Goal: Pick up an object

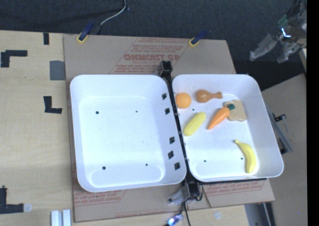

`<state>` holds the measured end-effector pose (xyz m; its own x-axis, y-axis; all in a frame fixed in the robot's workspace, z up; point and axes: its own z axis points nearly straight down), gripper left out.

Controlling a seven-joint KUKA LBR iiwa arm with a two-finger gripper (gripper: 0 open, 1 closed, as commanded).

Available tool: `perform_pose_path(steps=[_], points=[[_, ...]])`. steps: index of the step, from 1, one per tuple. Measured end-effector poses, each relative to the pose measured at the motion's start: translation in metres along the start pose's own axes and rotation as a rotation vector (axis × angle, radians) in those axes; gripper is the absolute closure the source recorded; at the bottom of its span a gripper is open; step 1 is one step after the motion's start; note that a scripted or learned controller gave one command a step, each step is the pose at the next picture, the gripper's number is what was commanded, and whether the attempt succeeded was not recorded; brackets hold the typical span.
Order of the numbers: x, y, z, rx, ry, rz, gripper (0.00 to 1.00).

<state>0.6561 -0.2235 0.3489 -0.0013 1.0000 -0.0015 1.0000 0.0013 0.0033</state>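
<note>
You're at the start: the gripper (pixel 285 40) hangs off beyond the right bin (pixel 266 120), grip state unreadable. Next, descend over the banana (pixel 247 156).

A pale wooden surface (pixel 30 135) marked with black tape pieces (pixel 50 105) carries a brown cardboard sheet (pixel 144 55) held by two blue-and-yellow clamps (pixel 85 31), while dark carpeted floor (pixel 189 0) lies beyond, crossed by a thin white cable (pixel 119 0).
</note>
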Motion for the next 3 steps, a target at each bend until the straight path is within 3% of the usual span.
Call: perform_pose_path(steps=[1, 2, 3], points=[[0.0, -0.013, -0.053, -0.001, -0.001, 0.001, 0.0], [0.0, -0.012, -0.058, 0.004, -0.001, 0.0, 1.0], [0.051, 0.015, -0.149, -0.007, 0.0, -0.005, 1.0]])
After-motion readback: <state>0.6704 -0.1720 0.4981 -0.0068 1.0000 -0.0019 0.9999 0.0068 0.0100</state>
